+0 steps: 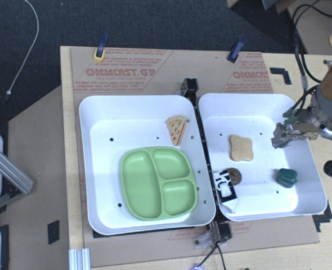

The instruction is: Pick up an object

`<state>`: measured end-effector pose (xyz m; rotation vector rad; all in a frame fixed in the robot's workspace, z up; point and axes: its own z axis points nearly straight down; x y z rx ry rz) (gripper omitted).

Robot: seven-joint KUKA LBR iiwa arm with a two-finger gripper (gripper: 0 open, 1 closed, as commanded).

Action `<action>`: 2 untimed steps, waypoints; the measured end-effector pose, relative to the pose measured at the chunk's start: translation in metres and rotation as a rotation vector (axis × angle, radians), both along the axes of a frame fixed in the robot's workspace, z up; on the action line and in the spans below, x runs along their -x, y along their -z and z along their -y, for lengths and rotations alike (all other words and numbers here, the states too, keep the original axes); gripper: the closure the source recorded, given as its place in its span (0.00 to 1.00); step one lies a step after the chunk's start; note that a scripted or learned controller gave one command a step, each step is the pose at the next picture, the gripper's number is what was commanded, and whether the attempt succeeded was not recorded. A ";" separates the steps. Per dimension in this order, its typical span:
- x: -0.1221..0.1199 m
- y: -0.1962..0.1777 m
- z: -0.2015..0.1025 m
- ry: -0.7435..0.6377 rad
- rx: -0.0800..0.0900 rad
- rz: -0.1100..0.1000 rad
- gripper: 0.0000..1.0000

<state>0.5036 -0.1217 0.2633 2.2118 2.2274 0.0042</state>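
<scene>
The gripper [282, 136] hangs over the right bin [255, 103] near its right wall; I cannot tell how it is set. The teal object [287, 177] lies just toward the desk's front edge from it, the tan slice [241, 148] farther left.

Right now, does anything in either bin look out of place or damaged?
Nothing stands out. The green tray and waffle wedge lie flat in the left bin; the tan piece and teal item rest apart in the right bin.
</scene>
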 end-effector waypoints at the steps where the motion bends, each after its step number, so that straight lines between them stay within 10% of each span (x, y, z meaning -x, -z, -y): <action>1: -0.020 0.004 -0.042 0.002 0.000 -0.001 1.00; 2: -0.031 0.011 -0.080 0.006 0.000 -0.003 1.00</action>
